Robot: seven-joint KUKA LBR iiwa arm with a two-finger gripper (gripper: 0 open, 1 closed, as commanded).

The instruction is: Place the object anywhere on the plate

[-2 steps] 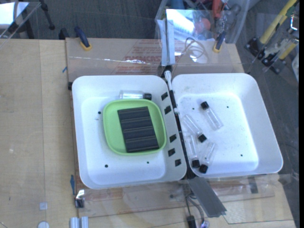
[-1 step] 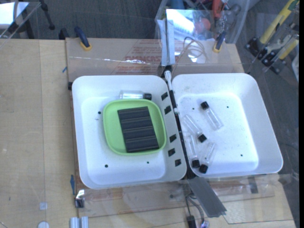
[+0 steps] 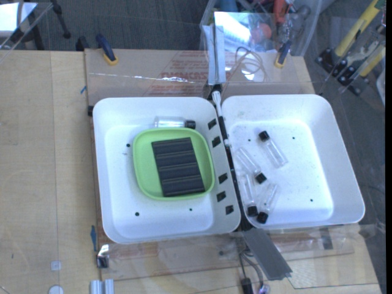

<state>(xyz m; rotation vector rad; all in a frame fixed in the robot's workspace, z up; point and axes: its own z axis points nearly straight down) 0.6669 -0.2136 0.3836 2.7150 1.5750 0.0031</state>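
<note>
Ribbed dark block (image 3: 177,166) lies on the rounded square green plate (image 3: 142,164).

Setting was a robotics lab or test workshop. Two shallow white plastic bins (image 3: 306,112) sat side by side on a pale wooden bench (image 3: 37,164), joined along the middle by a strip with black clips (image 3: 222,179). A clear plastic sheet with red print (image 3: 177,72) lay under the bins, held by a blue-and-orange clamp (image 3: 106,49). Behind stood a clear storage tub of mixed coloured items (image 3: 269,11). Loose cables (image 3: 248,60) ran near it, and yellow-and-black equipment (image 3: 352,41) stood at the right.
</note>
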